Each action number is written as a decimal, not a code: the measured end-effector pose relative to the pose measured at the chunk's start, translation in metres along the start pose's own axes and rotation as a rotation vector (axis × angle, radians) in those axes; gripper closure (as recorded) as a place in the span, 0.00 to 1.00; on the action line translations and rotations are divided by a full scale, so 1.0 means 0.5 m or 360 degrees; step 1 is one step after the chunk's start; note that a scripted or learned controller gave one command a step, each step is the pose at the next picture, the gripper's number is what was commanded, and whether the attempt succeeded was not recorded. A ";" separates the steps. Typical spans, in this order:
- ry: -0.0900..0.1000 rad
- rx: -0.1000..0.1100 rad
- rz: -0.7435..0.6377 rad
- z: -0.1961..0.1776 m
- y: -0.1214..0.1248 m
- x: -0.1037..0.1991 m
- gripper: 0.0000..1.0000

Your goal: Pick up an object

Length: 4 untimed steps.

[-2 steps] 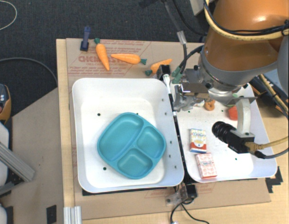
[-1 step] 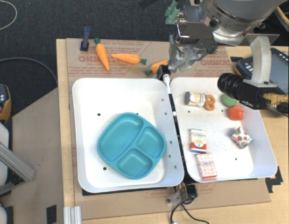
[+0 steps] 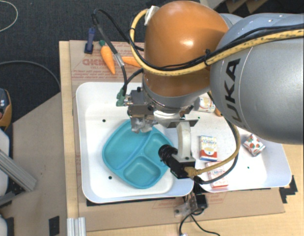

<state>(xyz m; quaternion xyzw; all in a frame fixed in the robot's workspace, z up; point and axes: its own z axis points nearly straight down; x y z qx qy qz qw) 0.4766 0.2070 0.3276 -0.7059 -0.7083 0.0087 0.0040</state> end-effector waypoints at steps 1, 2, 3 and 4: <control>0.0013 -0.0030 0.0005 -0.040 0.005 -0.002 1.00; 0.0024 -0.0061 0.0001 -0.437 0.074 0.031 1.00; 0.0011 -0.0029 0.0003 -0.417 0.071 0.031 0.00; -0.0001 -0.0001 0.0008 -0.108 0.080 0.033 0.00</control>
